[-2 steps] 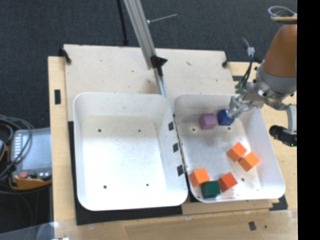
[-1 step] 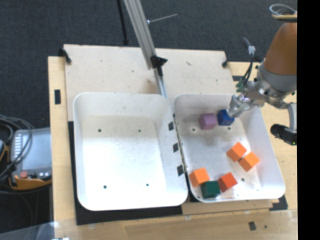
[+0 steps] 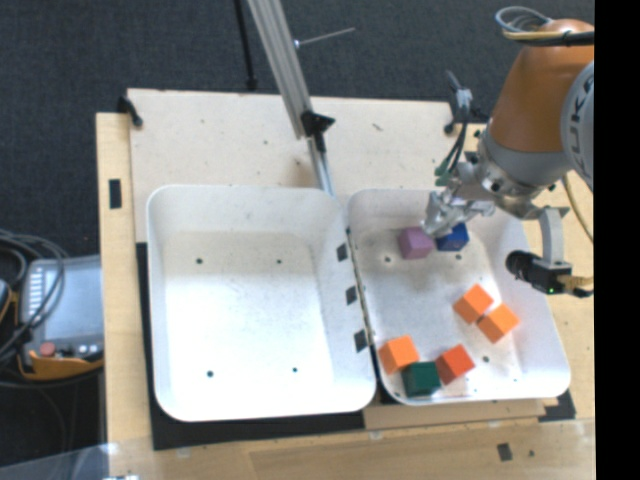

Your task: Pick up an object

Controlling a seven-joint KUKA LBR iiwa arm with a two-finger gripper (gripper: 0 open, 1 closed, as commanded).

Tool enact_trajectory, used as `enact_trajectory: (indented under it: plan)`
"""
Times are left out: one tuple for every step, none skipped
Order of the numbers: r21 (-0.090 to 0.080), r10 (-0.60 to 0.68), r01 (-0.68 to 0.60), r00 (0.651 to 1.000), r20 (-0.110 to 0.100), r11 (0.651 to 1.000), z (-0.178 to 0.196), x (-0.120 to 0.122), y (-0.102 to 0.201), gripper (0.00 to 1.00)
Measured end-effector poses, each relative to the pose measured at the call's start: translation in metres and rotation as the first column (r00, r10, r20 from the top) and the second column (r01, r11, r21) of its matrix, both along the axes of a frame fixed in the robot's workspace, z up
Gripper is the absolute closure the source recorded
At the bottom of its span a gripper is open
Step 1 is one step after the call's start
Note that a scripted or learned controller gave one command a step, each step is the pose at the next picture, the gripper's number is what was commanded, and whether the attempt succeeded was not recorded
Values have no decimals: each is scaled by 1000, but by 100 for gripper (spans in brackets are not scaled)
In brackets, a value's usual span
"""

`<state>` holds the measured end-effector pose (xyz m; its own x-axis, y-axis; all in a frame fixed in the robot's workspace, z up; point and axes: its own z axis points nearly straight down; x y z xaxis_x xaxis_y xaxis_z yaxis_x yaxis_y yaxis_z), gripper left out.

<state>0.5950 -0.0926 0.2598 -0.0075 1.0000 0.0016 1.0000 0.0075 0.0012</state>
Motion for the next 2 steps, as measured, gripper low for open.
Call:
enact_trajectory:
  plan:
    - [-2,-2,2,1000,-2,1000,-14,-7,47,100]
    - [-1,-2,2,1000,-2,1000,-25,-14,93,100]
